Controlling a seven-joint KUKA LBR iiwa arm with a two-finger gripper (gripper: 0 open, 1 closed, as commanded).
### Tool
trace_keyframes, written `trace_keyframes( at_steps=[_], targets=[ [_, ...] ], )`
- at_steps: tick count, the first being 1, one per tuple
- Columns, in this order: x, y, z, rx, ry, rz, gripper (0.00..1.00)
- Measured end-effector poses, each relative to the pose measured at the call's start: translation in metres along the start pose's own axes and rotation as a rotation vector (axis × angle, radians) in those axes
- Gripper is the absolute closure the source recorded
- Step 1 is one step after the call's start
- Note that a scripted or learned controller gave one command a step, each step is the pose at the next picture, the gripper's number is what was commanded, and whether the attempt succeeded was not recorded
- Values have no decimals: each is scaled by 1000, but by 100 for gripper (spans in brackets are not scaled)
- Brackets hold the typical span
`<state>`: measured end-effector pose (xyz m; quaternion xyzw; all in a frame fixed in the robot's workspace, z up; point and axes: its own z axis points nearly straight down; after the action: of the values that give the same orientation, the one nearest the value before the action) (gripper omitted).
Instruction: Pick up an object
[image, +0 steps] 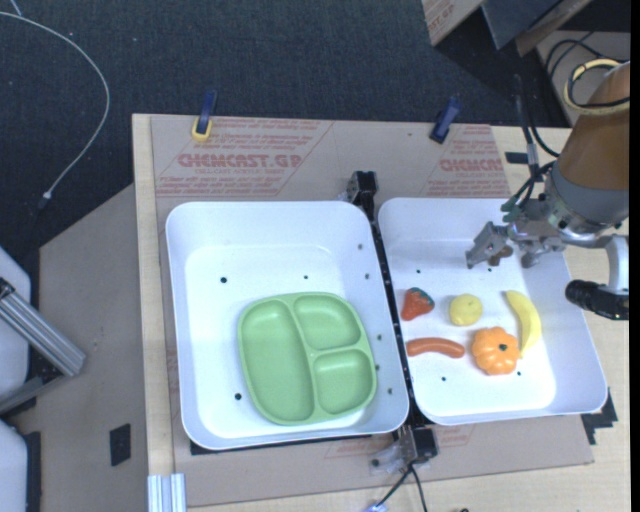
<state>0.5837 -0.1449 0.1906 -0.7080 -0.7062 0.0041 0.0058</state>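
The right bin (440, 225) holds several toy foods: a red strawberry (417, 302), a yellow lemon (465, 309), a yellow banana (524, 318), an orange pumpkin (496, 351) and a reddish sausage (435, 348). My gripper (508, 250) hangs over the far part of that bin, behind the lemon and the banana. Its two grey fingers are spread open and nothing is between them. It touches none of the foods.
The left bin (200, 240) holds a green divided plate (305, 355). A black clip (362, 186) sits at the far end of the seam between the bins. Blue clamps (445, 120) hold the cardboard base at the back. The arm enters from the right.
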Motion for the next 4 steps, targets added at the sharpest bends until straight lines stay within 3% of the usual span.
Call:
trace_keyframes(
  at_steps=[1,3,4],
  targets=[
    [0,3,-7,-13,-2,-3,0],
    [10,4,106,-6,0,-2,0],
    [10,6,92,-14,-2,-2,100]
  ],
)
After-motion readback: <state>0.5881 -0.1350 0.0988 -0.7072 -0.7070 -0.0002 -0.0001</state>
